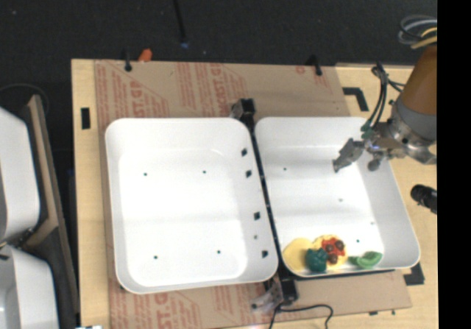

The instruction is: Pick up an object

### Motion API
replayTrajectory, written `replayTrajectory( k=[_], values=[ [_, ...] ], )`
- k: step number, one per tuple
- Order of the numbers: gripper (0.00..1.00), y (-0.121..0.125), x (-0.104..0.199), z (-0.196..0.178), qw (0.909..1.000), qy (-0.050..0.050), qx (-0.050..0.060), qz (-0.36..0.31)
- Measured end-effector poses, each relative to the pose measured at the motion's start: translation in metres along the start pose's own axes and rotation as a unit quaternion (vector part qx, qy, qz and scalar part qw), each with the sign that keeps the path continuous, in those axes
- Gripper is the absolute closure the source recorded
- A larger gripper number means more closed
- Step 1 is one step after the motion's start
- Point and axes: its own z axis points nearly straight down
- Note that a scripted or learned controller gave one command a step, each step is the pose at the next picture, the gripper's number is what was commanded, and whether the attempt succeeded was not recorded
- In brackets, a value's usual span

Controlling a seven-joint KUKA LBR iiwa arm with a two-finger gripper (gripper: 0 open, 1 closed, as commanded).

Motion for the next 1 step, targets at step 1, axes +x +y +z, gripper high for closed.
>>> replayTrajectory(
  k=[1],
  values=[
    [0.00,-0.0442,-0.0078,0.0270,1.0000,0.001,0.002,0.000]
  ],
)
